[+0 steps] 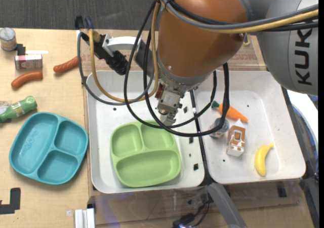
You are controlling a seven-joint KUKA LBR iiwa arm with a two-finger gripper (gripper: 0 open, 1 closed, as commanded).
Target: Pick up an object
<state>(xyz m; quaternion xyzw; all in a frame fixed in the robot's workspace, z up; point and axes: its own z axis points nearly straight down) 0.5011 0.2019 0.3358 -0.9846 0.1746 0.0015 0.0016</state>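
My gripper [168, 111] hangs under the orange wrist band over the left bin [99, 120], just above the far rim of a green divided plate [144, 157] that lies flat in that bin. In the right bin [283, 120] lie a carrot [234, 113], a small brown-and-white carton [236, 141], a yellow banana [261, 159] and a small grey object [218, 128]. Nothing shows held in the gripper.
Black and yellow cables loop from the wrist over the left bin's far side. On the wooden bench to the left lie a blue divided plate [48, 146], a green bottle [19, 107], two sausages [28, 78], a small carton [28, 61] and a can [7, 38].
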